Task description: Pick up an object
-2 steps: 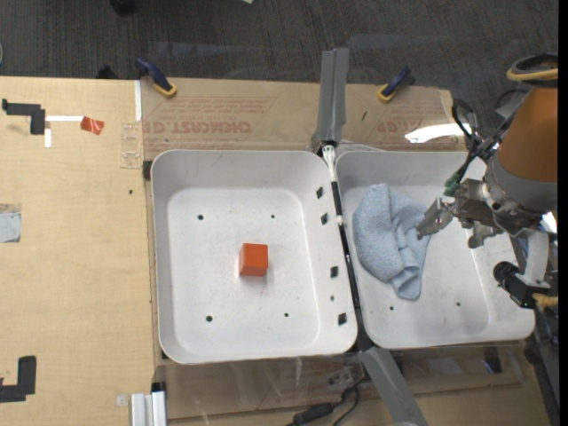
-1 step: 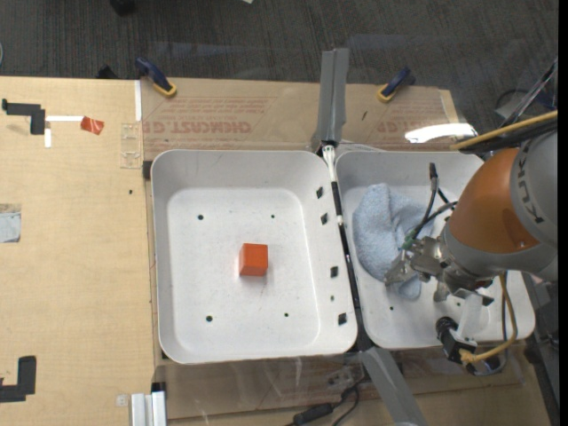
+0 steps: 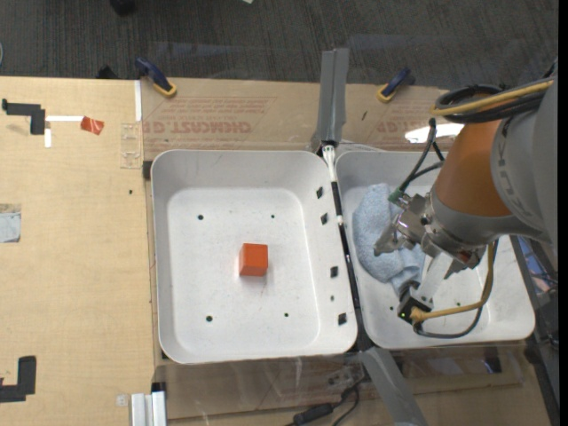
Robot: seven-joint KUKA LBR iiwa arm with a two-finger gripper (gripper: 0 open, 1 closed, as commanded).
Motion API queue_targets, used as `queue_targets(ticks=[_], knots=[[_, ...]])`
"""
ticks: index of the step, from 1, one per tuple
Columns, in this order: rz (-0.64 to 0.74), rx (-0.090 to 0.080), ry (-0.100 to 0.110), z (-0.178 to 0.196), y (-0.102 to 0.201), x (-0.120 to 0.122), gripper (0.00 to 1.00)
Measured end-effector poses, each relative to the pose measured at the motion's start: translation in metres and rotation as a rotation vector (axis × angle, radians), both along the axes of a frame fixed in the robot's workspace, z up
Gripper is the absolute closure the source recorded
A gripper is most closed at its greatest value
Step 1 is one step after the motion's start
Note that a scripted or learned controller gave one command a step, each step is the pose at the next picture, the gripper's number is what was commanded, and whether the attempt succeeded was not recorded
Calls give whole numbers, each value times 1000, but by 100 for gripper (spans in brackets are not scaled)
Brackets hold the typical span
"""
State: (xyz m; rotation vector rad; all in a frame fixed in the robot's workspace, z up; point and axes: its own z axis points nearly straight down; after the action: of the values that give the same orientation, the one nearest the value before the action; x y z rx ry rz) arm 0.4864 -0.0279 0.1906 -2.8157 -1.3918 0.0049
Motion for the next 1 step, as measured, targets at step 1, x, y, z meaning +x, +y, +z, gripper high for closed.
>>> queue_targets(ticks=[1], knots=[[-16,0,2,0,-20,-9,0]])
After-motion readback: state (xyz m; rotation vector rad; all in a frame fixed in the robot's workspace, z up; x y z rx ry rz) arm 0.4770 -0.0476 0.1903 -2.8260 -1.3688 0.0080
